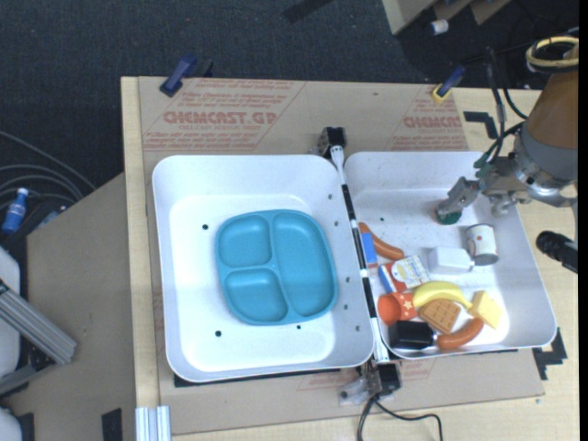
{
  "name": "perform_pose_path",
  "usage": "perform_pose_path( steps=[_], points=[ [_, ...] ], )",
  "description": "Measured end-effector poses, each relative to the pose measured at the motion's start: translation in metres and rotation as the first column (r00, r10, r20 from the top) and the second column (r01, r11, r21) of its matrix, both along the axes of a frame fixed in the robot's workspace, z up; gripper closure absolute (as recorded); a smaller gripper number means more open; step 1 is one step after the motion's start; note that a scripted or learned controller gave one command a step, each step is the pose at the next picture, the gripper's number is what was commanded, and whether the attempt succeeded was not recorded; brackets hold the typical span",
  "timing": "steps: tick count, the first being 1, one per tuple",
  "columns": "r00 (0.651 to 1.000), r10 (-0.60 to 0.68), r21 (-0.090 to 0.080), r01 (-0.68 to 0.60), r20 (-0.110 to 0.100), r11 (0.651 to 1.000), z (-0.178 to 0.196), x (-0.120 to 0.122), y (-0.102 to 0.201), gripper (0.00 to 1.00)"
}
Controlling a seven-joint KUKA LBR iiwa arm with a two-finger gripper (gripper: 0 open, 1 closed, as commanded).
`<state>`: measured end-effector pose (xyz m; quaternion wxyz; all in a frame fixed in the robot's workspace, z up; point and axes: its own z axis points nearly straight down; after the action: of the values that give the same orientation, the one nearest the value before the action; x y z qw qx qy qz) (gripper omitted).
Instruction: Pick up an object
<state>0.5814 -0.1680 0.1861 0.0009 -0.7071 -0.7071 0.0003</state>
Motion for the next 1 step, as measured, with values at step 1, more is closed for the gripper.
perform_pose_path(
  steps=[1],
  points=[
    [1.0, 0.001, -0.001, -0.001, 0.001, 1.0, -0.0981, 0.0606, 0.0099, 0.0]
  ],
)
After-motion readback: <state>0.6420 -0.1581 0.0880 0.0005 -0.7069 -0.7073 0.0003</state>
